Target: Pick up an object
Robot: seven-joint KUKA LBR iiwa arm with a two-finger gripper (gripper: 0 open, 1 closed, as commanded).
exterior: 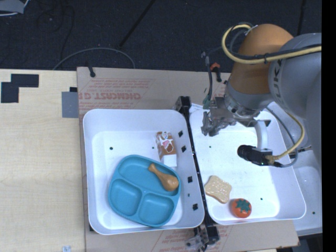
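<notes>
My gripper (211, 128) hangs over the far left part of the right bin (294, 193), pointing down, with nothing seen between its fingers. Near that bin's front lie a tan slice of toast (218, 188) and a red tomato (241, 207), both well in front of the gripper. The left bin (100, 135) holds a blue divided plate (142, 192) with a brown chicken drumstick (164, 177) on its upper right part. A small brown and white carton (166, 144) stands behind the plate near the bin's right wall.
A black divider (191, 156) runs between the two bins. A black cylinder part (253, 154) of the arm juts over the right bin's middle. Cardboard (136, 88) lies under the bins, and wooden bench (37, 167) extends to the left.
</notes>
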